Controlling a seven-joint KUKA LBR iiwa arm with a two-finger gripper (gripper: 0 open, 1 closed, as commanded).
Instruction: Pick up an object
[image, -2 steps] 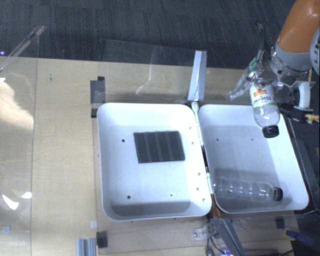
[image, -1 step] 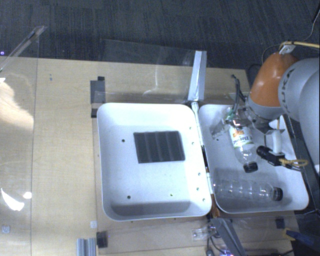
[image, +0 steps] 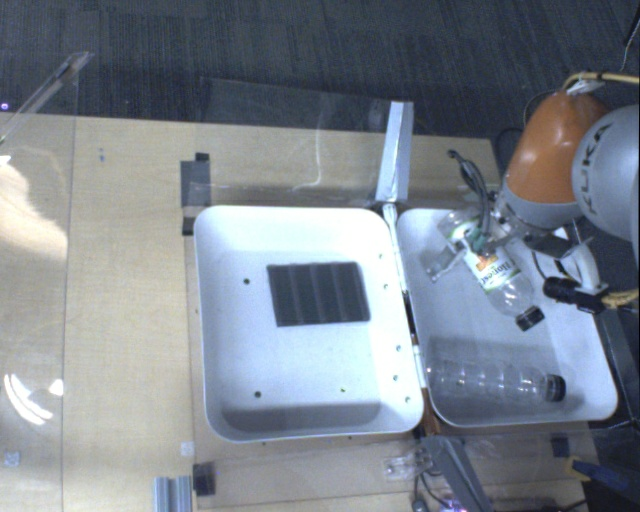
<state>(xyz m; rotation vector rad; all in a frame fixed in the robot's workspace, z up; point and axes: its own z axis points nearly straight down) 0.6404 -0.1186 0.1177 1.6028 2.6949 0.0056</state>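
My gripper hangs over the far left part of the right bin, below the arm's orange band. A small clear bottle with an orange and white label and a black cap lies slanted right beside the gripper, its base end under the gripper's body. Whether the gripper grips this bottle is not visible. A larger clear ribbed bottle with a dark cap lies on its side along the front wall of the right bin. A dark ridged rectangular block lies flat in the middle of the left bin.
A metal divider post rises at the back between the two bins. Black cables trail from the wrist over the right bin's right side. Wooden bench surface surrounds the bins, with a clear panel at the left.
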